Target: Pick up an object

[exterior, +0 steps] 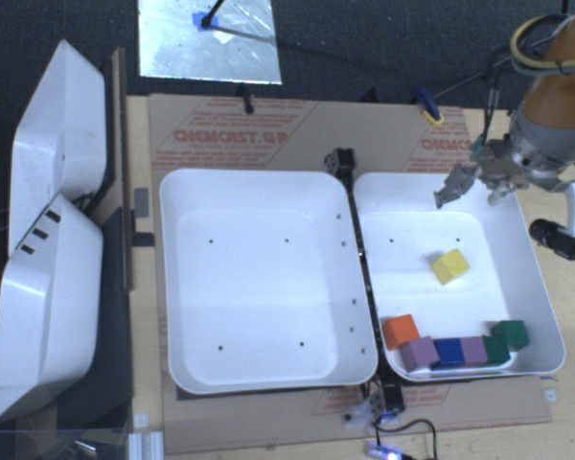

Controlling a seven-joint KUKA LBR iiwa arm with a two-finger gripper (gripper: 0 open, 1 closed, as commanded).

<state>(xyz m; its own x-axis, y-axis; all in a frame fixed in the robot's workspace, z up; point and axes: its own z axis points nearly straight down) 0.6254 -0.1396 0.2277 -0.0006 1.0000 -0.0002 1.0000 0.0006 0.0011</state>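
Hovering over the right bin's (517,257) far edge, my end effector (474,188) hangs open, holding nothing, well apart from the yellow block (450,265).

A foil-like grey sheet (209,27) lies at twelve o'clock, beyond the printed cardboard (259,134) under the bins. Two spare white bins (48,247) (stacked at a tilt) lean at nine o'clock, a blue clamp (427,105) at one o'clock.
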